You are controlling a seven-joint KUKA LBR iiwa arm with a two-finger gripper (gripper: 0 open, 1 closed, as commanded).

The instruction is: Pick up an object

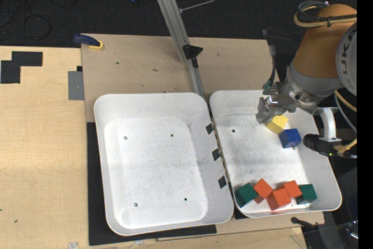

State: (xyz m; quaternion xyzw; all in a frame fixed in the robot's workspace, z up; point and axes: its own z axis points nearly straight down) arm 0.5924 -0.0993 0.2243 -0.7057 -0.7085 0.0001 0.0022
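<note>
My gripper (267,112) hangs over the back part of the right bin (245,148), just left of a yellow block (278,123). A blue block (289,137) lies right beside the yellow one, toward the front right. Along the bin's front edge sit two green blocks (245,193) (307,192) and several orange blocks (278,197) in a row. I see nothing between the gripper's fingers.
The left bin (154,160) lies beside the right one, joined by black clips (216,153). A slanted aluminium rail (173,20) rises behind the bins. The arm's orange band (320,46) and cables fill the right side.
</note>
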